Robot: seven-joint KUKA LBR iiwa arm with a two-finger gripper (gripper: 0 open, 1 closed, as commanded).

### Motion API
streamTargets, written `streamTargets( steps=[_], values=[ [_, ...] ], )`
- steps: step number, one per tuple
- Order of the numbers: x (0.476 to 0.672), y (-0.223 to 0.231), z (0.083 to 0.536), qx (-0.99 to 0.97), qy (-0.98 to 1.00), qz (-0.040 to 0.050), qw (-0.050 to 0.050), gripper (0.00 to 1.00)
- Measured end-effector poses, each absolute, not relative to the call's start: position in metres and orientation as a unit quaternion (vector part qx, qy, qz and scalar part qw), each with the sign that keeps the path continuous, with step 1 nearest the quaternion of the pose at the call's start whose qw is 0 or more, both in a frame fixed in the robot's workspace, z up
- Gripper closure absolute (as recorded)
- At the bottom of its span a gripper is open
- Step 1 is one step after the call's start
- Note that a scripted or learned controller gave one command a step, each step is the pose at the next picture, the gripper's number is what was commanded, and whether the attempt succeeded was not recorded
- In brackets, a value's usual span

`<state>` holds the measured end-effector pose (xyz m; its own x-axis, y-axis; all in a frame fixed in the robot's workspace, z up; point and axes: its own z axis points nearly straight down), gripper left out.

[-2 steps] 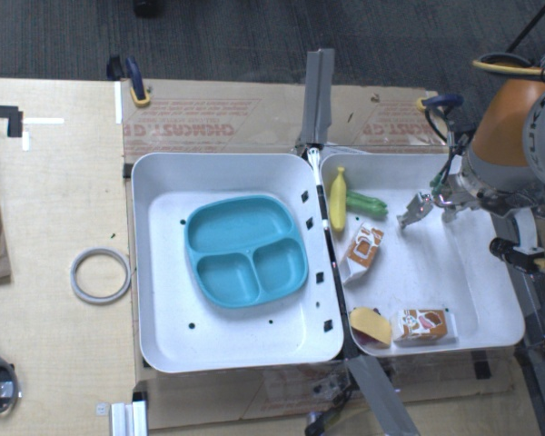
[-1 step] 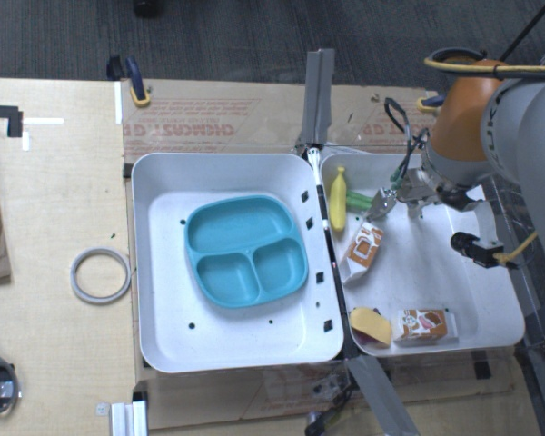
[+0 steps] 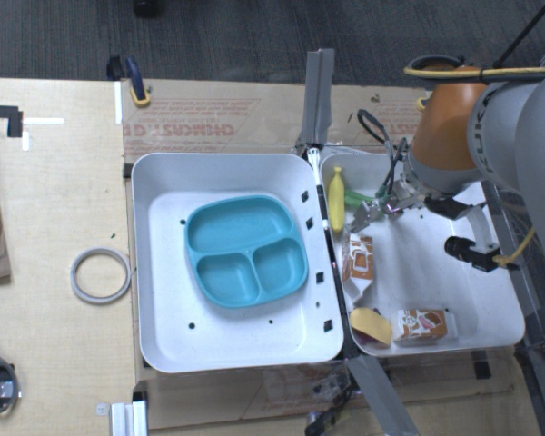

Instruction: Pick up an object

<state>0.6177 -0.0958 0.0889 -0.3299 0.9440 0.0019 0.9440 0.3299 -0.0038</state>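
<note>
Reaching in from the right, the gripper (image 3: 374,209) is hanging low over the far left part of the right bin (image 3: 490,321); whether it is spread wide or closed, I cannot tell, and nothing is showing between its tips. Just to its left a yellow banana-like object (image 3: 335,200) is lying along the bin's left wall. Nearer, a brown-and-white packet (image 3: 360,262) is lying just below the tool, and at the near edge a yellow wedge (image 3: 371,326) is touching a second brown packet (image 3: 424,324). The arm seems to be lining up on the banana or the packet; to grasp well it should be coming straight down and centring on the object. The wall beside the banana is leaving little room, while the bin's right half is offering open floor. The left bin (image 3: 159,271) is holding a blue divided tray (image 3: 245,251).
</note>
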Motion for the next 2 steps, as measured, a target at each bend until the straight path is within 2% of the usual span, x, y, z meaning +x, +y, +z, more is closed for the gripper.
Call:
streamTargets(
  steps=[1, 2],
  values=[
    [0.63, -0.126, 0.089, -0.587, -0.809, 0.0009, 0.001, 0.0],
    [0.66, -0.119, 0.09, -0.472, -0.881, 0.0002, 0.0, 0.0]
  ],
)
